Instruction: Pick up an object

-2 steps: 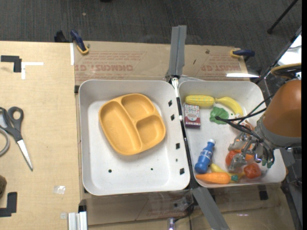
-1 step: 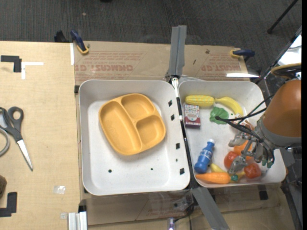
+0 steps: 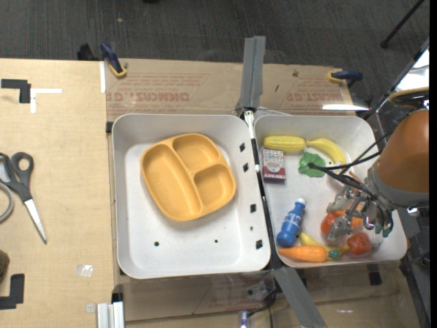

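My gripper reaches into the right bin from the right, low over its near right corner. Its metal fingers sit among red tomato-like toys, one right at the fingertips. Nearby lie an orange carrot, a blue bottle, a small red box, a yellow corn cob, a banana and a green toy. The clutter hides how the jaws stand.
The left bin holds a yellow divided plate. Scissors lie on the wooden bench at far left. Black cables run from the arm across the right bin's far side.
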You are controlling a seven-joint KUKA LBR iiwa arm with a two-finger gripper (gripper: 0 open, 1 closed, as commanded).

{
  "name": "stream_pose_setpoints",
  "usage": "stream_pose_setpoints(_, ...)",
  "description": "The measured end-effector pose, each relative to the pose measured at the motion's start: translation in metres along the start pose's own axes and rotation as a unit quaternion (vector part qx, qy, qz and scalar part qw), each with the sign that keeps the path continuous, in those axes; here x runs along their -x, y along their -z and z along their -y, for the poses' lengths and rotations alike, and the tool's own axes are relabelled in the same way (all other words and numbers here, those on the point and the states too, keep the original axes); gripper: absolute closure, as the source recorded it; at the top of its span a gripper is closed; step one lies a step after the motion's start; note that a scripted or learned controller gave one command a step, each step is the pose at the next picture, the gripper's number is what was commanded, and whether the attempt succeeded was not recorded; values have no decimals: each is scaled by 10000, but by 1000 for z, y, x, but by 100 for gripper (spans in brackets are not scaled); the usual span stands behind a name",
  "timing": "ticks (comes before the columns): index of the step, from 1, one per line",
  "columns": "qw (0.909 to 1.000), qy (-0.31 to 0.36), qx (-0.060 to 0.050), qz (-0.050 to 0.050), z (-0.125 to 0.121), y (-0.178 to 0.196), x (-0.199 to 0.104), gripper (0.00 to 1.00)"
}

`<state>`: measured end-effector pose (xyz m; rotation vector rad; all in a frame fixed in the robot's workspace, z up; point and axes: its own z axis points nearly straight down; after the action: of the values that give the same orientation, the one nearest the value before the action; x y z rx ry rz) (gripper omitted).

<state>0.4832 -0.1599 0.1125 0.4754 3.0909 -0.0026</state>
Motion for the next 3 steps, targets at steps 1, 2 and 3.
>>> stream_pose_setpoints(1, 10000, 1, 0, 0, 0, 0, 0, 0)
stream_pose_setpoints(2, 9993, -361, -2, -45, -47, -21, 134, 0)
stream_pose_setpoints(3, 9999, -134, 2, -59, -83, -21, 67, 0)
